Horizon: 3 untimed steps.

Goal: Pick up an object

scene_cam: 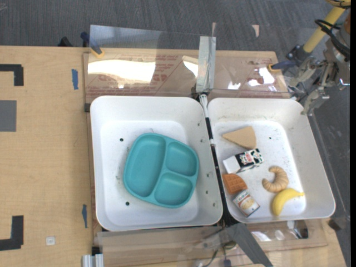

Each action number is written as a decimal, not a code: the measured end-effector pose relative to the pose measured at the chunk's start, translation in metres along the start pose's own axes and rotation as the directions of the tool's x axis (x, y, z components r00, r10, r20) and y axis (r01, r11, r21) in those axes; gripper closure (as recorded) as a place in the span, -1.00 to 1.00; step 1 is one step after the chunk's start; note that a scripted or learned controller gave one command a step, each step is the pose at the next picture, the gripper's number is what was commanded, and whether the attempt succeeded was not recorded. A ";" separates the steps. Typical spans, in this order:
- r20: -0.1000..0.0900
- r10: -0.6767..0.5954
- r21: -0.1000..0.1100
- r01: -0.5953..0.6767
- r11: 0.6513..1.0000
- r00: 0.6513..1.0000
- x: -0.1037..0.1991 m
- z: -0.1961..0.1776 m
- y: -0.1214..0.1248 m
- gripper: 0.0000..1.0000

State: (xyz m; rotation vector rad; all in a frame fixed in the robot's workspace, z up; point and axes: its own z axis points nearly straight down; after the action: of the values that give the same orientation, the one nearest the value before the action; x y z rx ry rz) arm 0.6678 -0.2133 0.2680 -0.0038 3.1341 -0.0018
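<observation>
The right bin (317, 166) holds several small items. A tan wedge (240, 137) lies at the back, with a white and black carton (243, 160) just in front of it. Further forward sit an orange waffle block (234, 182) and a small can (246, 202). A croissant (276, 178) and a yellow fruit (285, 200) lie to the right. My gripper (315, 88) hangs at the bin's far right corner, outside the rim and apart from all the items.
The left bin (105, 149) holds a teal divided plate (161, 171). A clear upright panel (206, 65) stands behind the gap between the bins. Wooden bench (39, 166) lies to the left. A yellow cable (328, 21) runs near the arm.
</observation>
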 end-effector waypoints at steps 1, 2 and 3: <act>0.000 0.000 0.000 0.000 1.000 1.000 0.000 0.000 0.000 -1.00; -0.010 0.190 0.000 -0.190 0.982 0.982 0.001 0.168 0.072 -1.00; 0.013 0.187 0.000 -0.187 0.982 0.982 -0.004 0.153 0.073 1.00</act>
State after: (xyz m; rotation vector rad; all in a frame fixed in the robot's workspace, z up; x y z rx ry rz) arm 0.6730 -0.1406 0.1152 0.2897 3.1078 -0.0024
